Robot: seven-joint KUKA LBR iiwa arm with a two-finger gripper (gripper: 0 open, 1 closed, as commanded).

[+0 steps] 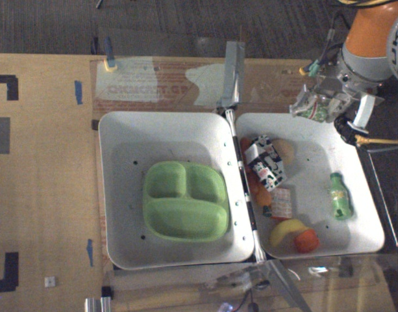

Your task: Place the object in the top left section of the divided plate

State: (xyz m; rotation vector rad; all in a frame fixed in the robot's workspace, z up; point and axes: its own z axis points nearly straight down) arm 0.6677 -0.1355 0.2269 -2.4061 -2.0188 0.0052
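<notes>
A green divided plate [186, 201] lies in the left white bin [121, 174], and its top left section [165, 178] holds nothing. My gripper [315, 109] hangs over the far edge of the right white bin [367, 233], well to the right of the plate. A small green and red object [317, 113] shows between its fingers, lifted off the bin floor. The orange band of the arm [374, 25] rises above it at the top right.
The right bin holds a black-and-white carton [266, 162], a green bottle [339, 197], a yellow fruit [286, 229] beside a red one [307, 240], an orange piece [257, 188], a pink packet [282, 203] and a beige item [285, 149]. A metal divider [232, 77] stands behind the bins.
</notes>
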